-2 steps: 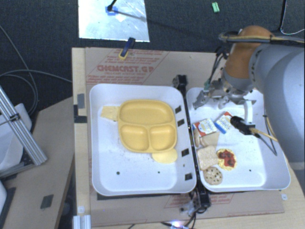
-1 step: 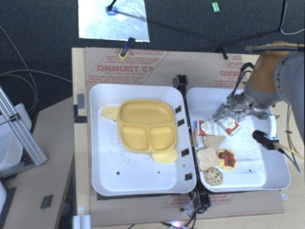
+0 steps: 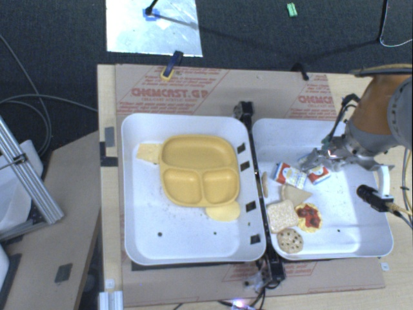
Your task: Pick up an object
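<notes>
Your gripper (image 3: 314,162) hovers by the small red-and-white packet (image 3: 290,174) in the right white bin (image 3: 371,237); I cannot tell its jaws' state. Packet looks light, crinkly; pinch its edges.

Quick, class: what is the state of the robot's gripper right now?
Gripper: low in the right bin, beside the red-and-white packets; open or closed cannot be told.

My pickable objects lie mostly in the right bin (image 3: 368,237): a red-and-white packet (image 3: 288,174), a second red packet (image 3: 319,172), a tan wedge (image 3: 297,195), a square cracker (image 3: 282,215), a round speckled cookie (image 3: 290,241), and a yellow-and-red piece (image 3: 310,217). They lie flat, clustered and partly touching, at its left half.
</notes>
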`<state>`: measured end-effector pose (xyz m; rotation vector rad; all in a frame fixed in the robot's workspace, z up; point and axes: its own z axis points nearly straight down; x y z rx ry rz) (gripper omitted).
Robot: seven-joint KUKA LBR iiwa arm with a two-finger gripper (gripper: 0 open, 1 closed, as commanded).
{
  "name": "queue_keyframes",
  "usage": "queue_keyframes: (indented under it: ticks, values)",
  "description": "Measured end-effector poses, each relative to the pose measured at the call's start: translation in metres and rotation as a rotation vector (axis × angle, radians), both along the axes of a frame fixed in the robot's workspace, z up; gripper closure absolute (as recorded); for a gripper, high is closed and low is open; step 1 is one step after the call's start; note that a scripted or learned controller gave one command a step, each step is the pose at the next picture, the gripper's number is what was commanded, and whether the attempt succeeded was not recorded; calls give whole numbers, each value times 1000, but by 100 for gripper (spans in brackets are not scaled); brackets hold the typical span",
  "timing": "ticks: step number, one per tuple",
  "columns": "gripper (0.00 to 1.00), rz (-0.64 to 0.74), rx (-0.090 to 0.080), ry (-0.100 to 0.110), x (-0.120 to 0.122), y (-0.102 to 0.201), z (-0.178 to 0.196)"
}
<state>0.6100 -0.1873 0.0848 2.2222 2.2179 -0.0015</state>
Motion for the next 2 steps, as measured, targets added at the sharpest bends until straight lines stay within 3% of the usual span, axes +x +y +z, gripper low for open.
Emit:
queue_keyframes:
  ticks: [1,2]
  values:
    - [100,4,1,-5,2,3,11]
    - [100,13,4,-5,31,71,37]
